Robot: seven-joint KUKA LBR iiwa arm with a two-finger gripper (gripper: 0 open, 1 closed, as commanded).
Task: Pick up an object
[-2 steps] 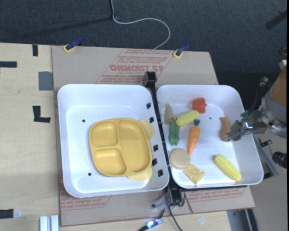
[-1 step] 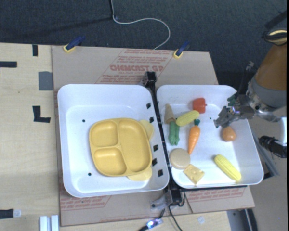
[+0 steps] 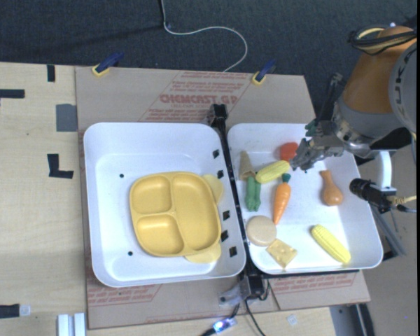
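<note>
Hovering over the right bin [image 3: 364, 254], the end effector [image 3: 302, 158] sits just beside a red tomato [image 3: 288, 150] and yellow corn [image 3: 272, 171]. Its grip state cannot be told. A carrot [image 3: 281, 200] lies nearby.

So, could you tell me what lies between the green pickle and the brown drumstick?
In the camera view, the orange carrot lies between the green pickle and the brown drumstick.

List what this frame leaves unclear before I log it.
- Gripper: its fingers are too small and dark in the camera view to read their state.
- Red item in the right bin: partly covered by the gripper, so its identity is unclear.
- Flat yellow piece in the left bin: mostly hidden under the yellow divided plate.
- Arm: cut off by the frame's right edge.
</note>
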